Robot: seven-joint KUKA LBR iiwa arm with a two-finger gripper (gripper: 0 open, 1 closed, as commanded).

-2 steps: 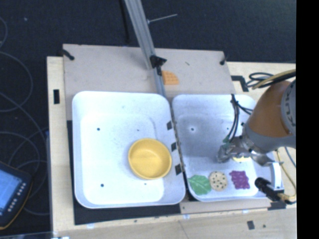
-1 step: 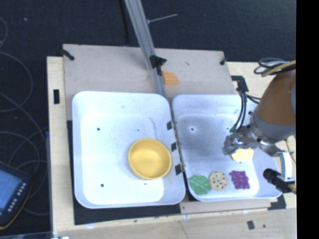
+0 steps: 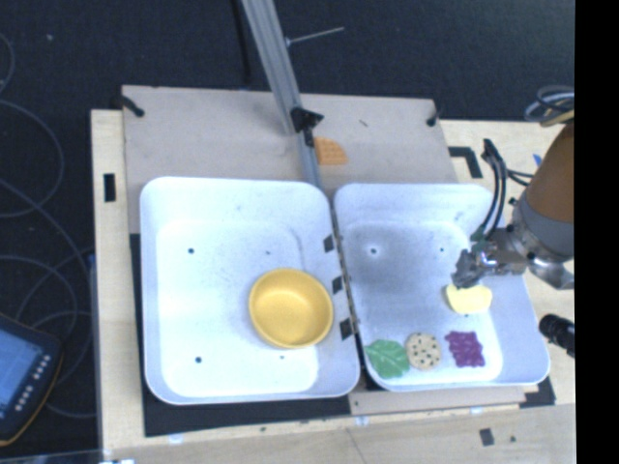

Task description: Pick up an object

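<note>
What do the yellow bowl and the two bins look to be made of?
Yellow bowl: likely plastic, judging by its uniform colour and soft sheen. Left bin and right bin: probably thin moulded plastic, white with rounded corners; grey scuffing on the floors gives a worn, matte finish.

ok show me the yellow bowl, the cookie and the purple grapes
yellow bowl [image 3: 290,307], camera view, centre of its hollow.
cookie [image 3: 423,350], camera view, middle of its top face.
purple grapes [image 3: 466,348], camera view, middle of the bunch.
</note>
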